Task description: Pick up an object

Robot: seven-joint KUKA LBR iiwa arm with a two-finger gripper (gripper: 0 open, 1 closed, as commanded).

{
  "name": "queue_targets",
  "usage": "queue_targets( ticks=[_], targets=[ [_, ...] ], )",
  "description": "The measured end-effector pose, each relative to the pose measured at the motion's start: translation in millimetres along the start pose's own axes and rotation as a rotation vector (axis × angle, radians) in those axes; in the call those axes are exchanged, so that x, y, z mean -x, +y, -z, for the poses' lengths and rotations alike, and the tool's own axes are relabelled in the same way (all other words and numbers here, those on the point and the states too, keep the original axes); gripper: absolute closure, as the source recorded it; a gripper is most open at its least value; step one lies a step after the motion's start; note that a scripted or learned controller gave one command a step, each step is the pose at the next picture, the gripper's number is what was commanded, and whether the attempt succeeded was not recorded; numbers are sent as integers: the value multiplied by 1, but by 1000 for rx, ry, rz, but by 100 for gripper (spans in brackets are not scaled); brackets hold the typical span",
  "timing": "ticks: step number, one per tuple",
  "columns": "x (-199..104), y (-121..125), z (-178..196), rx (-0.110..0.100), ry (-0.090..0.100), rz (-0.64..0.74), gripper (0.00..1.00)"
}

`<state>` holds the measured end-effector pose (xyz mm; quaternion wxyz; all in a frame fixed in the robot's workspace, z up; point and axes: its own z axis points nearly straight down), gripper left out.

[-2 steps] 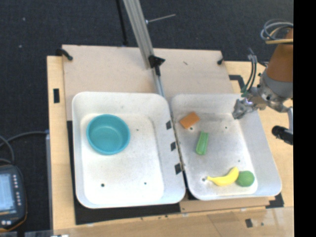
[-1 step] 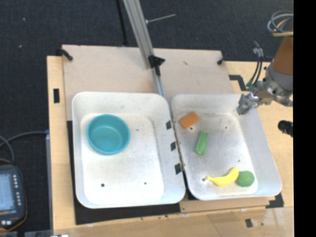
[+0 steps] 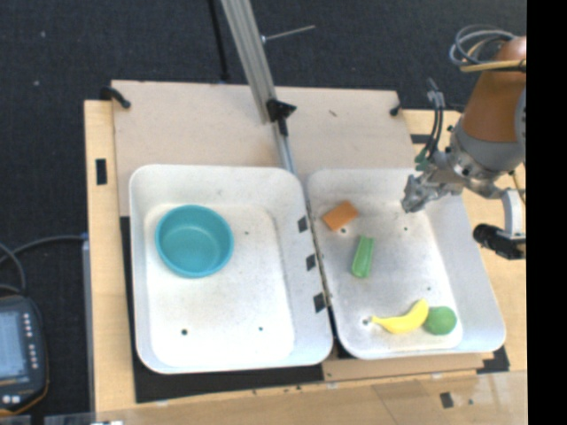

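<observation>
This is a robotics lab or test cell, not a home. A plywood bench point(image 3: 195, 122) stands on dark carpet point(image 3: 89, 25) and bears 2 shallow white bins, the left bin point(image 3: 221, 343) just beside the right bin point(image 3: 469, 264). Behind the bins, a slanted aluminium extrusion mast point(image 3: 248, 42) rises from the bench. Right of the bench comes a grey industrial arm point(image 3: 492, 104) with an orange band and loose cabling. Left of the bench, low on the floor side, sits a teach pendant point(image 3: 18, 343) with a screen.
</observation>
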<state>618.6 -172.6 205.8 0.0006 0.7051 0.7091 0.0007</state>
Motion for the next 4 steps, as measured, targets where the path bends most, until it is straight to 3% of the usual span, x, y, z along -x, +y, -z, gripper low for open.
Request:
queue_targets(
  ticks=[2,4],
  targets=[
    [-119,-5,7,0,2,3,100],
    [-218,-16,35,1,2,2,100]
  ],
)
